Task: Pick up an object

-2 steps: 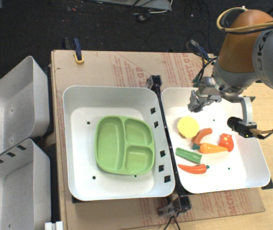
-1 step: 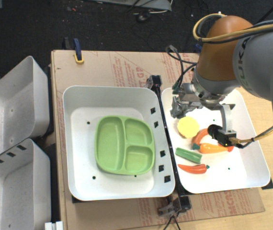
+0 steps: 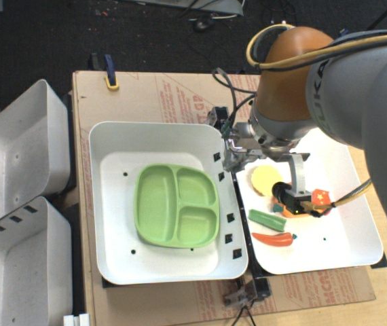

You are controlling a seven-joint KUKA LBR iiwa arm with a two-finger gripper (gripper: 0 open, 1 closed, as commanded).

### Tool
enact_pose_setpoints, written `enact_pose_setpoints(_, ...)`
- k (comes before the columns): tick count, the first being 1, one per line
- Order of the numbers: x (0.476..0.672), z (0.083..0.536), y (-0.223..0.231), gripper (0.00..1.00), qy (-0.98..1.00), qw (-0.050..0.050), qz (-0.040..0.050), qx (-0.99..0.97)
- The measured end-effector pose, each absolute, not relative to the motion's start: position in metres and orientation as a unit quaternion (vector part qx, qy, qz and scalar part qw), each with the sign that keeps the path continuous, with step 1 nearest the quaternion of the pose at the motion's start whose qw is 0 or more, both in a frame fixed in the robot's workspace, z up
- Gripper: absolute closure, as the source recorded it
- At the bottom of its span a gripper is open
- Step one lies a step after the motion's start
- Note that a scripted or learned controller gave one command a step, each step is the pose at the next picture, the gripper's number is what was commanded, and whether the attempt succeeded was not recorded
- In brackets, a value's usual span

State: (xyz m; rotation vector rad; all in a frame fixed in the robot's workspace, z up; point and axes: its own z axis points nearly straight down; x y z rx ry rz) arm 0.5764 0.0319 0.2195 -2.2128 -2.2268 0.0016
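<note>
Since the task leaves the choice of object open, the yellow disc [image 3: 265, 179] looks to me the likeliest target, and I place everything else from it. It lies flat in the right-hand bin [image 3: 356, 250], near that bin's inner wall. The end effector [image 3: 237, 151] hangs just beside the disc, up and to the left of it as the camera looks, roughly over the seam where the two bins meet. I cannot tell how far open it is, because the wrist hides it from above, and I see nothing held in it. The coming move would therefore be a short shift down and to the right, toward the disc. Being round, the disc offers no long axis to line up with. Just below the disc lies a green pepper piece [image 3: 267, 218], its length running down to the right. A red chilli [image 3: 273, 238] lies a little farther below, nearly level across the bin. An orange piece [image 3: 320, 199] sits to the disc's right. The green divided plate [image 3: 177, 206] rests well to the disc's left, in the other bin [image 3: 112, 182] on the worktop [image 3: 146, 94].
</note>
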Motion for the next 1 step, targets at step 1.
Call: enact_pose_setpoints(1,0.5663,0.217,0.0919,1.0,-0.71,0.001,0.0001,-0.704)
